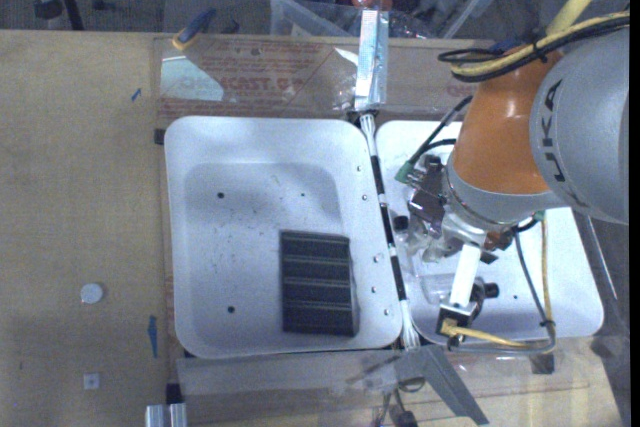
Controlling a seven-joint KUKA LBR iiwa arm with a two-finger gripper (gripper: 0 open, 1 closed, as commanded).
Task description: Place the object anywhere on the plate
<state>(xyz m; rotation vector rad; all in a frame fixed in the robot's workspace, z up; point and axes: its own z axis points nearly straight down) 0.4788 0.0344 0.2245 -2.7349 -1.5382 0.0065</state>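
On the arm (575, 130), at the right edge of the frame, dark letters run sideways down the grey casing; "UKA" can be made out, the rest is cut off. On the clear plastic sheet (250, 80) lying above the left bin, faint reddish print shows, too washed out to read.

Arm (590, 130): smooth grey housing with dark lettering on its side; broad orange band (500, 130) above the wrist. Wrist section: pale grey ring, dark metal fittings beneath. Cables: yellow and black leads (520, 50) over the upper housing; thin yellow cable (545, 265) looping below.
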